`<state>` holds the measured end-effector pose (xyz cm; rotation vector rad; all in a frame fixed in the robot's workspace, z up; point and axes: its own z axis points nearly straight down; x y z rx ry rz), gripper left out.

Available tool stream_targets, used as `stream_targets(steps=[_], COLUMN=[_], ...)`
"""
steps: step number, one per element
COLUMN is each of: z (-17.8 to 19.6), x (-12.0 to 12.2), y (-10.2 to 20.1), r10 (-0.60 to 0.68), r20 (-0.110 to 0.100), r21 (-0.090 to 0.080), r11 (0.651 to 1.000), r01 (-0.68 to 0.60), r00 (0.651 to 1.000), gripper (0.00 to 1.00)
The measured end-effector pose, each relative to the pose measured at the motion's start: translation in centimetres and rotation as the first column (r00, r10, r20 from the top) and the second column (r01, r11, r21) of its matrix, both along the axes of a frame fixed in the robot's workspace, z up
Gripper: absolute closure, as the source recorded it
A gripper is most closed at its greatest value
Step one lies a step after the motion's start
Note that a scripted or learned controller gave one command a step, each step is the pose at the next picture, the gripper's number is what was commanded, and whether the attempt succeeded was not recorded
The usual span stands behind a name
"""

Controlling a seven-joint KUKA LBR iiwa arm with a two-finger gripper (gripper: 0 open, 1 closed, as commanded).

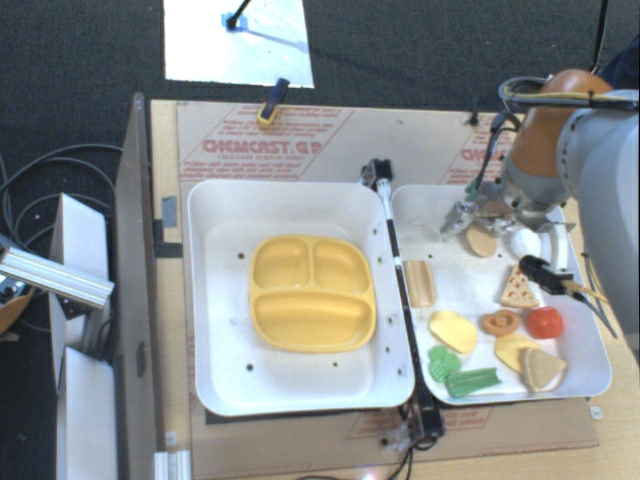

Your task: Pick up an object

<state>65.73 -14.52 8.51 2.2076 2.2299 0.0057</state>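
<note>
While a green bean [472,379] lies nearest in the right bin [600,373], a red tomato [545,322] sits beyond it. Farther still, the hand [478,220] hovers over a tan piece [482,241]; whether it grips I cannot tell.

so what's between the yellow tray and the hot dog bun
In the camera view, the meeting bin walls separate the yellow tray from the hot dog bun.
</note>
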Motion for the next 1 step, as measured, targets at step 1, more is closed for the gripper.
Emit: stream_targets(steps=[1], z=[1.74], x=[-0.03], y=[-0.47], r10=[-0.002], r20=[0.003], r21=[-0.003], r11=[1.0], r01=[0.002], r00=[1.0], gripper=[1.0])
